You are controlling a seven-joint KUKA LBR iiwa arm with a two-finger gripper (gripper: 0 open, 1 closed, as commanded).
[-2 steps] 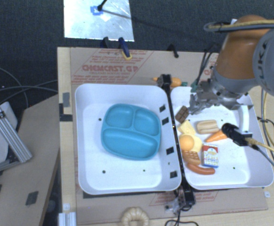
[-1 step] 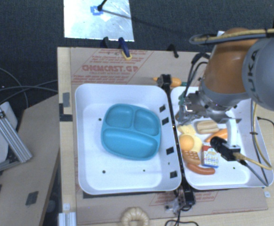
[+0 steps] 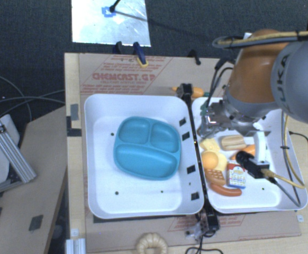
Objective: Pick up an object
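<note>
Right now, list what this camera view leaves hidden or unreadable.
- Gripper: the fingers sit under the arm's wrist, so open or shut cannot be told.
- Back of the right bin: covered by the arm; whatever lies there is hidden.
- Small box: its print is too small to read.
- Toy foods: piled together and partly overlapped by a black cable end; some shapes are unclear.
- Ring-shaped object: cut off by the bottom edge.

Divided plate (image 3: 146,146) in left bin (image 3: 98,194); toy foods (image 3: 223,165) in right bin (image 3: 260,197).
</note>
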